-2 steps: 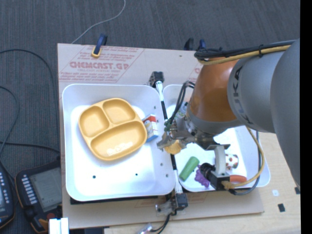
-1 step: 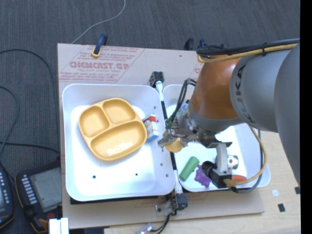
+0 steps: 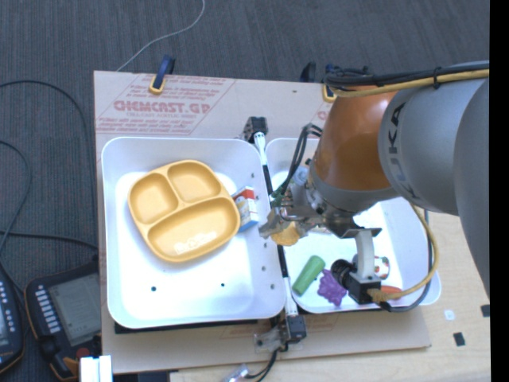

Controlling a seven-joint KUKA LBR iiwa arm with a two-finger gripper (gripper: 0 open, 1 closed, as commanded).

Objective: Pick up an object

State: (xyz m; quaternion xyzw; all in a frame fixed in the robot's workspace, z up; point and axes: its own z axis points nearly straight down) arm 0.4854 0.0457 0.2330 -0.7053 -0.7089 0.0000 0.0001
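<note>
From the overhead camera, the gripper (image 3: 280,228) hangs over the inner edge of the right bin (image 3: 409,229), near a tan lump; whether it pinches anything I cannot tell. The likeliest pick, a green cylinder (image 3: 308,274), lies just below beside a purple toy (image 3: 332,289): probably light, stiff and smooth, best taken across its middle. The arm (image 3: 398,150) hides much of this bin
</note>
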